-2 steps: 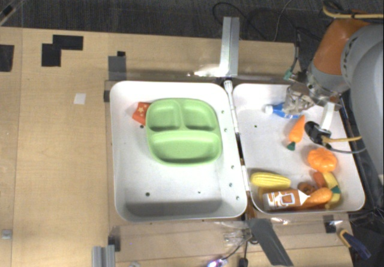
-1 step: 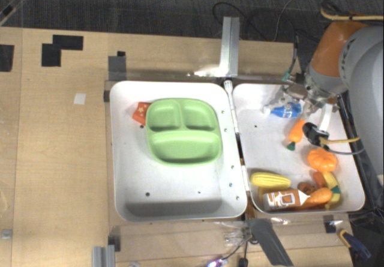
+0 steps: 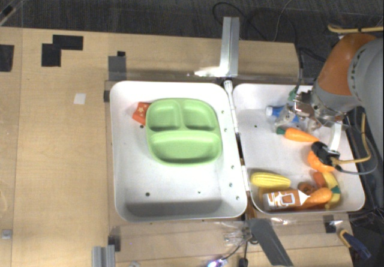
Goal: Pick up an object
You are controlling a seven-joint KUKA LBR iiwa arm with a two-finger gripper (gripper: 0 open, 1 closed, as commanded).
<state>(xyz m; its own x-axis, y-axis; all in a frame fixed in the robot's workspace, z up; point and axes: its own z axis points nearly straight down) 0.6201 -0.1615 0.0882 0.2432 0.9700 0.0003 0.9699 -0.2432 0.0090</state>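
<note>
Right bin [image 3: 258,140] centre free; toys [image 3: 300,191] crowd right, near edges.

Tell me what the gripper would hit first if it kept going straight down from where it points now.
Probably the orange carrot lying in the right bin: the gripper hangs just above it, beside a blue-and-white item. Depth is hard to judge from this slanted view.

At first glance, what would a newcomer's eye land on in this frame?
The bright green divided tray stands out in the left bin, with a small orange-red item at its upper-left corner. In the right bin, colourful toy food clusters near the bottom-right corner, including a yellow corn cob, while the arm's hand sits above an orange carrot.
</note>
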